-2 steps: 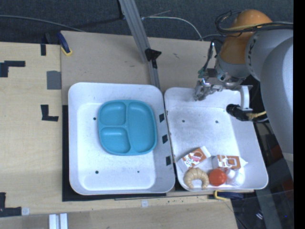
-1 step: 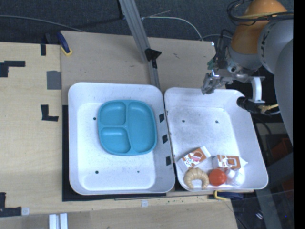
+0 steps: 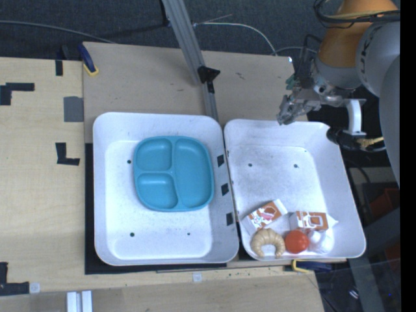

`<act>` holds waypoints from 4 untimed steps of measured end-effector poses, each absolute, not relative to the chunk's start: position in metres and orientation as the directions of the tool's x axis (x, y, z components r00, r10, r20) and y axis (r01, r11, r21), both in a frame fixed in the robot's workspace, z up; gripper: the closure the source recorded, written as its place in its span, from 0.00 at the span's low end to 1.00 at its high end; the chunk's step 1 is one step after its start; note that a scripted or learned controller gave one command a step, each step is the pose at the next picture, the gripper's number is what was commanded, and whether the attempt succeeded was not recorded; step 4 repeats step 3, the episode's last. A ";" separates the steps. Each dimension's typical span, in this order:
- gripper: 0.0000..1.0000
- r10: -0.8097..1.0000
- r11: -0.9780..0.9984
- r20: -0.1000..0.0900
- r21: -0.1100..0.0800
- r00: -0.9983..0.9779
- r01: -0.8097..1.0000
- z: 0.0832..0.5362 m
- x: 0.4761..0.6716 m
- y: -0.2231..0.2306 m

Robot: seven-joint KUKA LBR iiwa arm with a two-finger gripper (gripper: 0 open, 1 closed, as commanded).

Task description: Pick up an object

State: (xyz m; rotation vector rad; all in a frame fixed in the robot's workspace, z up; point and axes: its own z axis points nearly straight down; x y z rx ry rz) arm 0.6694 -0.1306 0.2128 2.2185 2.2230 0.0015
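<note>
My gripper (image 3: 286, 114) hangs over the far rim of the right bin (image 3: 273, 168), well away from the items. At that bin's near end lie a tan croissant (image 3: 268, 242), a red ball-like fruit (image 3: 297, 242), a small orange-and-white packet (image 3: 266, 214) and a second orange-and-white packet (image 3: 313, 221). Nothing shows between the gripper's fingers. The left bin (image 3: 114, 194) holds a blue divided plate (image 3: 173, 173).
A grey metal post (image 3: 188, 41) slants across the bench behind the bins. The grey arm with its orange band (image 3: 354, 25) fills the upper right. Black clips sit along the seam between the two bins.
</note>
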 end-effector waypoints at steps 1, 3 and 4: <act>1.00 1.000 0.006 0.002 -0.003 -0.006 1.000 0.206 0.658 -0.075; 1.00 1.000 0.008 0.003 -0.001 -0.008 1.000 0.223 0.642 0.051; 1.00 1.000 0.008 0.003 -0.001 -0.008 1.000 0.223 0.642 0.051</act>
